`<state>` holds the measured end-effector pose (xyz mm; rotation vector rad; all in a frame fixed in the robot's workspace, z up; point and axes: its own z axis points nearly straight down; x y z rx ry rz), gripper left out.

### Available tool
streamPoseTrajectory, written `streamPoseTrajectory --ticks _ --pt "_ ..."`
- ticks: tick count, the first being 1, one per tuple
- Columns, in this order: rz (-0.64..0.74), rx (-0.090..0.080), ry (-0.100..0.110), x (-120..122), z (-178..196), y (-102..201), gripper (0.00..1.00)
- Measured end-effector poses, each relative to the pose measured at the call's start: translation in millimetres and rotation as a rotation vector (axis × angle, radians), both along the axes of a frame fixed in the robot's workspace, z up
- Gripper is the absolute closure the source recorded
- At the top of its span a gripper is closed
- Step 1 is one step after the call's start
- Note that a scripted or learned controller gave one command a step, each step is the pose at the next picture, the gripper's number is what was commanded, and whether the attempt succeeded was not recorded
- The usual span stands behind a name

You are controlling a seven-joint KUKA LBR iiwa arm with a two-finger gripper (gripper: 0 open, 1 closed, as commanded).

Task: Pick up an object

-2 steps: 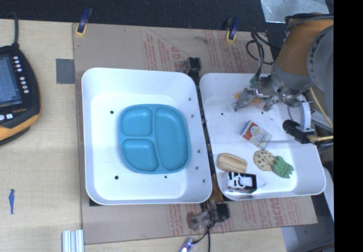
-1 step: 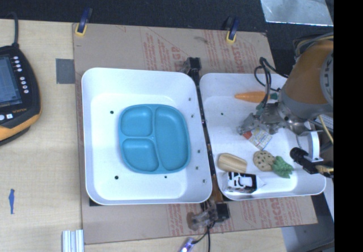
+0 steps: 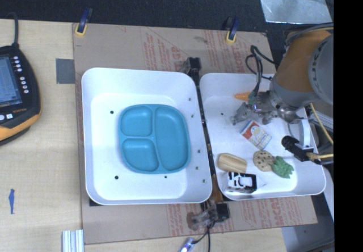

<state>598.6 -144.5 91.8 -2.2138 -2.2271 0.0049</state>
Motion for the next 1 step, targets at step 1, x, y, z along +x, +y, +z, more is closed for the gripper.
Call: streamPoseTrajectory --ticks 1 --pt "-0.004 0.004 0.009 55.7 -1.5 -19.7 0.00"
